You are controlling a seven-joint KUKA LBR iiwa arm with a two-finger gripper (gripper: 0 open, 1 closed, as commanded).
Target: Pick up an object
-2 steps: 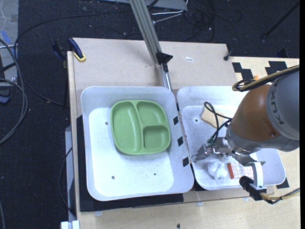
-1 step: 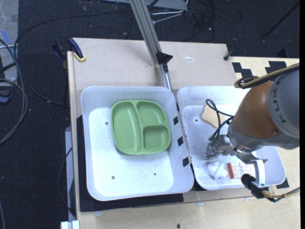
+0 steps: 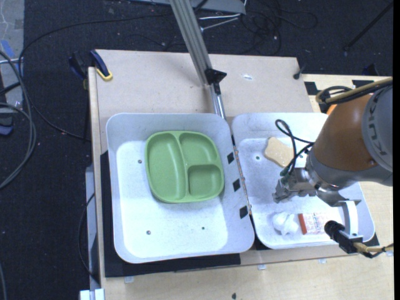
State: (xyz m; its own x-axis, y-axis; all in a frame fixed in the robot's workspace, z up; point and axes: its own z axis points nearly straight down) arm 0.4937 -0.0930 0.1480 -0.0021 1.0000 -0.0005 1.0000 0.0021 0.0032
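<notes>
Gripper (image 3: pixel 282 191) hung low in the right bin (image 3: pixel 247 127), its grip state impossible to tell; a crumpled white object (image 3: pixel 284 223) lay at six o'clock beneath; judged approaching, it needed to descend squarely.

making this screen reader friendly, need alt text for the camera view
A grey-and-orange robot arm's gripper hangs low in the right white bin, among a tan piece, a white lump and a red-and-white packet. The left bin holds a green divided plate.
</notes>
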